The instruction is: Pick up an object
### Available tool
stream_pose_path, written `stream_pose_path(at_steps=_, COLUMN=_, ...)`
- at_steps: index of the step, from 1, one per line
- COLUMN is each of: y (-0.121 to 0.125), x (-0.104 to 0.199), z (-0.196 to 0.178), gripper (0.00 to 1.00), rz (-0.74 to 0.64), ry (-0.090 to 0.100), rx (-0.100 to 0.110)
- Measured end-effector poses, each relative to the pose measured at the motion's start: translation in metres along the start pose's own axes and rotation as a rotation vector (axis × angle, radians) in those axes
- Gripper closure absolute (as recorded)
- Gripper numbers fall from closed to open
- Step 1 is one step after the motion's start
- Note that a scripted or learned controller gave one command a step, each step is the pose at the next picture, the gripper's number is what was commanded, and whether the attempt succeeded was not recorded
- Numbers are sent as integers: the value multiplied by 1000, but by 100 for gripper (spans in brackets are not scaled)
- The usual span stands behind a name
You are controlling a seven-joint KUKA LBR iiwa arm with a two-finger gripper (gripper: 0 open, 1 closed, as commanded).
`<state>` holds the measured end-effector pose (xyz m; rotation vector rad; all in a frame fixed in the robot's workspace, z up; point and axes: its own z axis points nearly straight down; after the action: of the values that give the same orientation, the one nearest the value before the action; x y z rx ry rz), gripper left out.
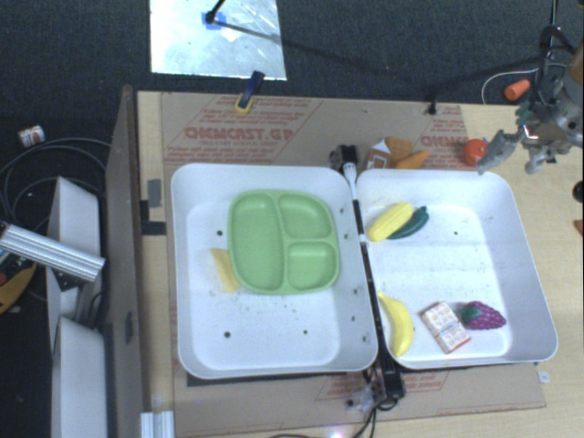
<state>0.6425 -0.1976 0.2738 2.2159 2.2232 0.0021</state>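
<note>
At the upper right edge of the frame the tool hangs above the bench, outside the bins; whether it is released or clenched cannot be told. The right bin holds a corn cob near its upper left, a banana at lower left, a small box and purple grapes. The left bin holds a green divided plate with a yellow piece just beside it.

Red lettering reading "CHEMCAST GP" runs across the brown protective sheet on the worktop, behind the bins; a second such print to the right is partly hidden.
</note>
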Motion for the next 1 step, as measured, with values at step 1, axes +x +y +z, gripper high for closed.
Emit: stream_pose_path(at_steps=1, y=-28, x=38, z=102, gripper=0, rz=-3, ry=5, rx=11)
